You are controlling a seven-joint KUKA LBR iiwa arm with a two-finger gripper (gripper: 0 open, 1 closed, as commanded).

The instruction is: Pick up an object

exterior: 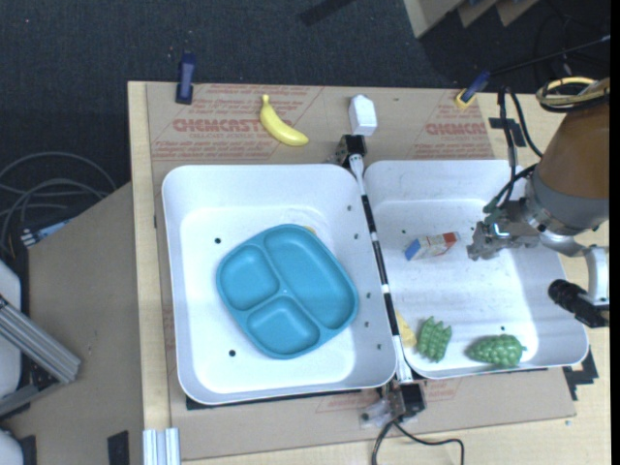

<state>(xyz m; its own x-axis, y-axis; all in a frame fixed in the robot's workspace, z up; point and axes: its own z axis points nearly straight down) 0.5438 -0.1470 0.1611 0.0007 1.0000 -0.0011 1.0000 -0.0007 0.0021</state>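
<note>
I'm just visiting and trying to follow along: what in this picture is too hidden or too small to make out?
- Gripper, camera view: too small and dark to tell how it is set.
- Small tube-like item in the right bin: label too small to read.
- Yellow object by the green toys: partly hidden by the bin divider.

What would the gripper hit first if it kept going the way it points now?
Probably the small blue, white and red object lying just left of the gripper in the right bin; height above the bin floor is unclear, so it might pass over.
</note>
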